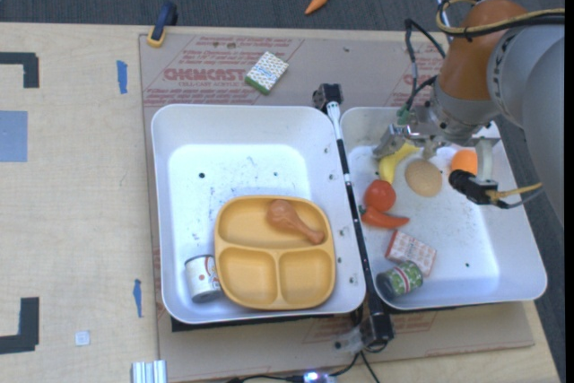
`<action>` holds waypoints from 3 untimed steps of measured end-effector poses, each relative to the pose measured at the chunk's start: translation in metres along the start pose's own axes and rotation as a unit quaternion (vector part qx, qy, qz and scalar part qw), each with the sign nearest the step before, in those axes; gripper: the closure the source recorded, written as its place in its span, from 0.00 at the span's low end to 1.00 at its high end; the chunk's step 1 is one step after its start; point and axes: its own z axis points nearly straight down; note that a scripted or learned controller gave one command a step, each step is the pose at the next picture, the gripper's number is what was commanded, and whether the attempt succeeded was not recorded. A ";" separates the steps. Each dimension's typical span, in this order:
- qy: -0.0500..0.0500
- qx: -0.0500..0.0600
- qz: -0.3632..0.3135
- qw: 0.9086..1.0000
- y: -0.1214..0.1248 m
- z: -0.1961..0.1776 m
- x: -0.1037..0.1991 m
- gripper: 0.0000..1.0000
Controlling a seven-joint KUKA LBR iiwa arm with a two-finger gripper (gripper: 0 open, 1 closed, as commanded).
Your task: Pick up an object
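Left bin [170,193] — yellow plate [274,282]; right bin [502,274] — end effector [414,139], grip state unclear.

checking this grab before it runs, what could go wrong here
1. The pincer hangs over crowded items in the right white bin: a yellow banana-shaped toy, a beige egg-shaped object and a small orange ball. It may nudge one aside or catch two.
2. The rounded beige piece could roll off toward the red tomato toy.
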 end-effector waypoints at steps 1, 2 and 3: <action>0.001 0.002 0.000 1.000 -0.023 0.001 0.028 0.00; 0.000 0.000 0.001 1.000 -0.022 -0.011 0.027 1.00; 0.001 0.000 0.000 1.000 0.006 -0.099 0.105 1.00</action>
